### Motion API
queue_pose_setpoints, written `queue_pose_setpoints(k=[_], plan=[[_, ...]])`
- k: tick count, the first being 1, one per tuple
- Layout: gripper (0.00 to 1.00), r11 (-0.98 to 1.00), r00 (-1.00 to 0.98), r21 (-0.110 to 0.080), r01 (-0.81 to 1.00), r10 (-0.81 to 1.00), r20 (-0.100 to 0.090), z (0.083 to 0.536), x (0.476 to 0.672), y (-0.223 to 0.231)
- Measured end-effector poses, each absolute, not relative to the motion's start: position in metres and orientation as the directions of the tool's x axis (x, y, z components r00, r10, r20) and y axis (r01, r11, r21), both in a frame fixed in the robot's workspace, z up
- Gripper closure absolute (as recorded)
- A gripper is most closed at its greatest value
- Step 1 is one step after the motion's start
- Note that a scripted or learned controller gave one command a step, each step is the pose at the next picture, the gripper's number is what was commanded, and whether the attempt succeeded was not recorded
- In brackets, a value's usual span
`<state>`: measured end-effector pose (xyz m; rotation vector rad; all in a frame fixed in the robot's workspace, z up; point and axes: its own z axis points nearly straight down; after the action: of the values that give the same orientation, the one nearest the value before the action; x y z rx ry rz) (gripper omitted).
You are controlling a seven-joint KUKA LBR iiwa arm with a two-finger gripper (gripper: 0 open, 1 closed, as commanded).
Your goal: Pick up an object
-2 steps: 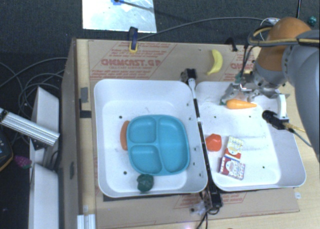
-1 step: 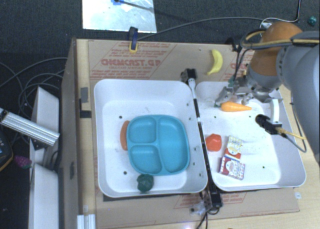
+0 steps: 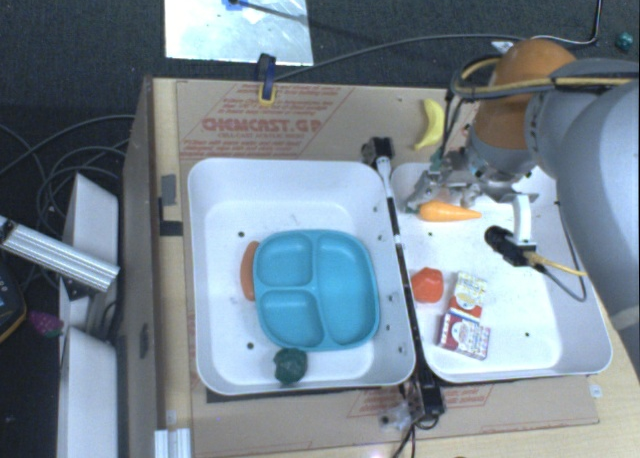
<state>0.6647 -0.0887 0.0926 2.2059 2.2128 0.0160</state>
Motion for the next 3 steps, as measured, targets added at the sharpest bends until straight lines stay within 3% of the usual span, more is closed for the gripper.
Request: queue_pose_setpoints(k=[1, 3], plan=[[0.00, 0.004, -0.004, 0.011, 1.000, 1.000, -0.005, 0.0948, 0.6716, -0.0860], [0.00, 0.002, -0.002, 0.015, 1.000, 1.000, -0.003, 0.0921, 0.6732, -0.0891]])
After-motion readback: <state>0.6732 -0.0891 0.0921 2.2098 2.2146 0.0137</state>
